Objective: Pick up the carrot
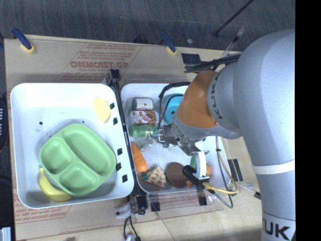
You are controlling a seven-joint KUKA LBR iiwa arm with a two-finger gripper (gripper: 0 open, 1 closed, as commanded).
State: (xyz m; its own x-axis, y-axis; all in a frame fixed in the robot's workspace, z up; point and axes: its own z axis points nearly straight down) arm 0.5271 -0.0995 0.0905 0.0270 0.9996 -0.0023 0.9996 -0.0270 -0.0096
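A: Where's the carrot?
B: Right bin, by its left wall, flat.
A: Gripper got it?
B: No, it's just beside. Fingers? Can't tell, arm hides them.

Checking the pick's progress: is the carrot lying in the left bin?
No. The carrot lies in the right bin, along its left wall.
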